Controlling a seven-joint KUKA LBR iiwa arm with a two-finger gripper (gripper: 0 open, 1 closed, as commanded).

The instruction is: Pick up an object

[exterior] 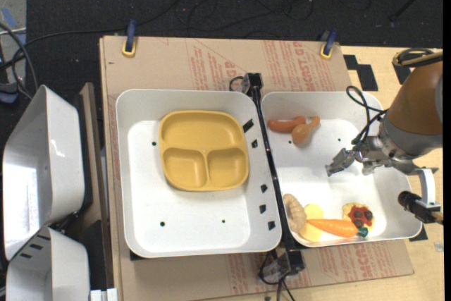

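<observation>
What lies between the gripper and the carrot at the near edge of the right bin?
In the camera view, only bare white bin floor lies between the gripper and the carrot. The pizza slice toy sits just right of that line.

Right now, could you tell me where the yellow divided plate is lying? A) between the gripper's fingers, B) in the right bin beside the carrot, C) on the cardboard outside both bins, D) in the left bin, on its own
D: the yellow divided plate lies flat in the left bin, while the carrot and the other toy foods lie in the right bin, where the gripper hovers.
</observation>
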